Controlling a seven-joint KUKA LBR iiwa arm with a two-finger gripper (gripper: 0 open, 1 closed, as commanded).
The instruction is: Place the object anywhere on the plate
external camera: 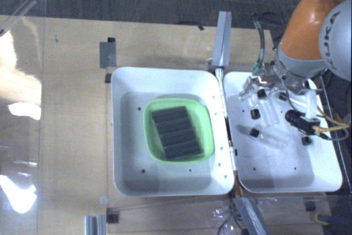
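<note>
Left bin [126,118]: object [176,132] on plate [151,135], gripper [264,113] apart.

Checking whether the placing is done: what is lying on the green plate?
A dark ribbed block lies on the green plate, inside the left bin. The plate's middle beneath it is covered.

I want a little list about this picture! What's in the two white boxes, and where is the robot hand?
left bin: holds a green plate
on the plate: a dark ridged block, lying flat
right bin: the arm's gripper is over it
gripper: clear plastic fingers with black parts, low near the bin floor
arm: grey and orange, reaching in from the right
bench: light wood
</note>
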